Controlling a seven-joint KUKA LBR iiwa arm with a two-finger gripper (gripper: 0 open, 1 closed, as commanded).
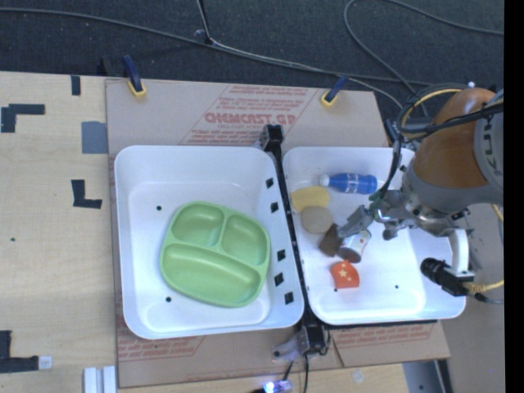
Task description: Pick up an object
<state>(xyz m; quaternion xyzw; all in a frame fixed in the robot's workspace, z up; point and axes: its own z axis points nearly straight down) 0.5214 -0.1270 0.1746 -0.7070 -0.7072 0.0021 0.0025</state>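
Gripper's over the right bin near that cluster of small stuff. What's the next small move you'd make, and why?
Probably a short, straight descent. The gripper hangs over the right white bin, just above a small white-and-red cylinder beside a dark brown block. No object shows between its fingers. The orange-red piece and blue plastic bottle lie further off, so the cylinder seems the closest target.

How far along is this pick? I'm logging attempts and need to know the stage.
Done: the arm has reached into the right bin and the hand is low among the objects. In hand: nothing clearly; it sits right over a brown object and a small white-and-brown piece, but a grasp cannot be confirmed. Left: closing on one and lifting it. The blue bottle, yellow object and orange object lie untouched.
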